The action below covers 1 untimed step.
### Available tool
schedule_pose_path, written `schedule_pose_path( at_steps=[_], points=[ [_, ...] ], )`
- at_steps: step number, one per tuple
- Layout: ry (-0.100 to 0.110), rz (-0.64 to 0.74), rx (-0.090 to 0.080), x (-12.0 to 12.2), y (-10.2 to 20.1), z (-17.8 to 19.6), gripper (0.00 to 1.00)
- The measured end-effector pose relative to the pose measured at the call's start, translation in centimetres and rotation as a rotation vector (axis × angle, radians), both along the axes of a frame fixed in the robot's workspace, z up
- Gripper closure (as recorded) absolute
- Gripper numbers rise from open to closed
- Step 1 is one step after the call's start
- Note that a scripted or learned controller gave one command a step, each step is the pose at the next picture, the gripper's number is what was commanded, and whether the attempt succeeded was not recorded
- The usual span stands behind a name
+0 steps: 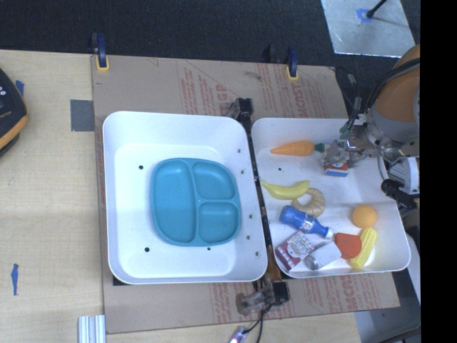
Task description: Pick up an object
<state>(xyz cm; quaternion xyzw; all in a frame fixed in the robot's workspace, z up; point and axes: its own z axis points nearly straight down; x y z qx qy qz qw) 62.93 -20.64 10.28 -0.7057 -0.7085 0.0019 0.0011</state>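
Observation:
My gripper (345,148) is low over the back of the right bin (400,266), reaching in from the right edge. A small white, blue and orange item (336,168) lies just under and in front of it, touching or nearly touching it. An orange carrot (293,148) lies to the gripper's left. Nearer the front are a yellow banana (285,189), a tan ring (311,201), a blue bottle (303,221), an orange ball (364,216), a corn cob (366,247), a red piece (348,244) and a printed packet (298,248).
The left bin (121,263) holds a blue divided plate (195,201). The two bins meet at a narrow gap in the middle. The arm's orange band (397,91) hangs over the right bin's back right corner. Brown cardboard surrounds both bins.

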Motion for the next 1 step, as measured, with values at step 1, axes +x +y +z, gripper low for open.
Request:
schedule_pose_path(
  at_steps=[1],
  points=[
    [0.006, 0.002, 0.002, 2.59, 5.02, -1.07, 1.00]
  ],
)
